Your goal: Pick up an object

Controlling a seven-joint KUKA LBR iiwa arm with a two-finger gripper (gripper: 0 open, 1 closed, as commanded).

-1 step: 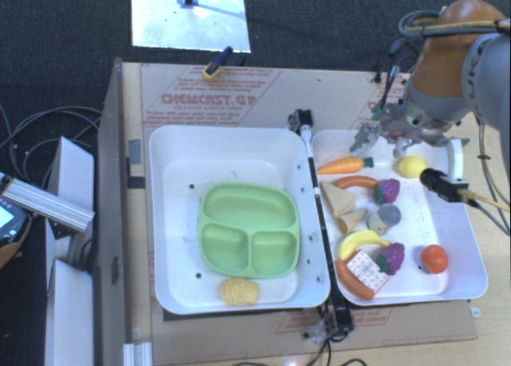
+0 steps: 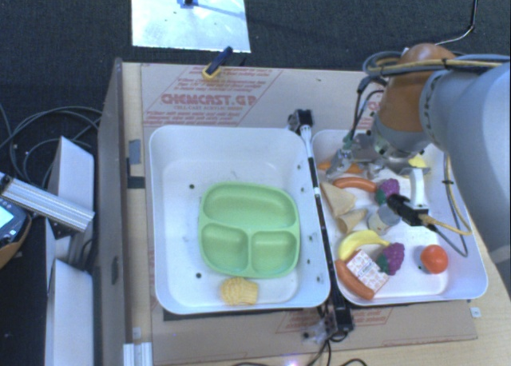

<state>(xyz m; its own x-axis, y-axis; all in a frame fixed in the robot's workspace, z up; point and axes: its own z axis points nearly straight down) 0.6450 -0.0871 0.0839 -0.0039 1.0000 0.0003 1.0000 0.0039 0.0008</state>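
A sectioned plate (image 2: 249, 230) lies in the left bin (image 2: 172, 196); toy foods (image 2: 369, 256) crowd the right bin (image 2: 467, 276).

The right bin (image 2: 471, 280) holds toy food: a yellow banana (image 2: 361, 241), a purple grape bunch (image 2: 392, 257), an orange tomato (image 2: 434, 259), and a sausage (image 2: 354, 183) near the top. A yellow corn piece (image 2: 239, 291) lies in the left bin (image 2: 172, 196), beside the green divided plate (image 2: 249, 228).

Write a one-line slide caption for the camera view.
KUKA arm's gripper reaches into the right bin of toy food; the left bin holds a green tray.
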